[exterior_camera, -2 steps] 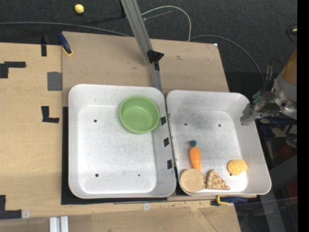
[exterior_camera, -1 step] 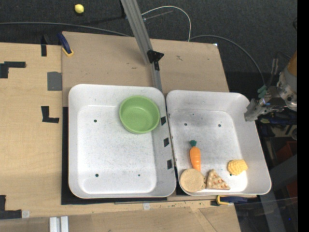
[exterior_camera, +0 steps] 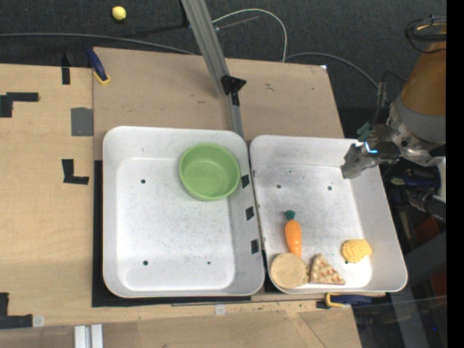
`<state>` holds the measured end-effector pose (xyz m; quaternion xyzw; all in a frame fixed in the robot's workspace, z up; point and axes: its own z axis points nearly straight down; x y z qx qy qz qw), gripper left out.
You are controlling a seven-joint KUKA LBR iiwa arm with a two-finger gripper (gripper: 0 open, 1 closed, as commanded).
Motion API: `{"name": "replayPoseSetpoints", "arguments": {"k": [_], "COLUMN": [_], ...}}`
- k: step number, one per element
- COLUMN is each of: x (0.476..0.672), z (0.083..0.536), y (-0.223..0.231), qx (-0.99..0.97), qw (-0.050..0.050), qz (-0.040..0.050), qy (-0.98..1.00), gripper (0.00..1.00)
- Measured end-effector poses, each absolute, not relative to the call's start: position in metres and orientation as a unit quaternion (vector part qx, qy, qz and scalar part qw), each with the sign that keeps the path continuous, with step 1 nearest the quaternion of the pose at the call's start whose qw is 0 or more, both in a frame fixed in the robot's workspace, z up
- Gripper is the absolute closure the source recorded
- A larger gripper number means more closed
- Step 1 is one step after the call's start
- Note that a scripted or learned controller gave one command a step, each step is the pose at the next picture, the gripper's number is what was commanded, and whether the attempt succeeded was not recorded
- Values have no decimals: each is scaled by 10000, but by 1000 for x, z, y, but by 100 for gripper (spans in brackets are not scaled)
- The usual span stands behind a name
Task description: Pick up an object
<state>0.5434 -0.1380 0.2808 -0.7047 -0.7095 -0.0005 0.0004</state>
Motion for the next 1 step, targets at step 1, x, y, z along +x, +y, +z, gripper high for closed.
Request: {"name": "replayPoseSetpoints", "arguments": {"k": [1], "x": [563], "z": [275], "y": [-83], "qx": [-7046], "qw": [9], "qz": [1], "qy": [-7096], "gripper": [100]}}
